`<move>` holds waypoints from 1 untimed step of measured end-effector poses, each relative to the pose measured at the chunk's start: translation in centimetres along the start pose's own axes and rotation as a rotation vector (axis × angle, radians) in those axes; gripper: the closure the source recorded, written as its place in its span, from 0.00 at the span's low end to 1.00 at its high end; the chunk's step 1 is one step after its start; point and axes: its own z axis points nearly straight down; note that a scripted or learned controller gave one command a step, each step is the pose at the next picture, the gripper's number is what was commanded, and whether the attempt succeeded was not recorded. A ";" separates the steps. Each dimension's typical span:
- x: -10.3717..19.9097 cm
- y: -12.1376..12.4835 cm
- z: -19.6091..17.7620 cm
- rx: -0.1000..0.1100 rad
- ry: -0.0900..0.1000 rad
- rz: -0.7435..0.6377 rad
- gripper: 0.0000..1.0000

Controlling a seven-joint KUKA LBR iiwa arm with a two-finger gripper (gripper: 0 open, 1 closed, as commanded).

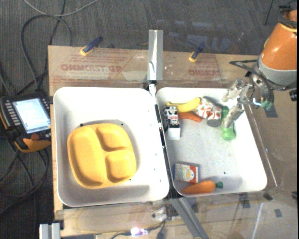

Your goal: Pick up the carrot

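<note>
My fingers (235,105) hang over the right bin's (249,153) far corner, how wide I cannot tell; the carrot (201,186) lies well apart by the near wall, beside a small carton (185,173); I judge a long reach.

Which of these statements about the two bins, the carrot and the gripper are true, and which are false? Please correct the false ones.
1. The carrot lies near the front edge of the right bin. True.
2. The gripper is touching the carrot. False: it is at the far right side of that bin, near a green object, well apart from the carrot.
3. The yellow divided tray sits in the left bin. True.
4. The banana lies in the left bin. False: it is at the back of the right bin.
5. A small carton lies just behind the carrot. True.
</note>
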 end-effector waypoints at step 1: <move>5.2 0.4 1.5 0.001 0.002 -0.196 0.00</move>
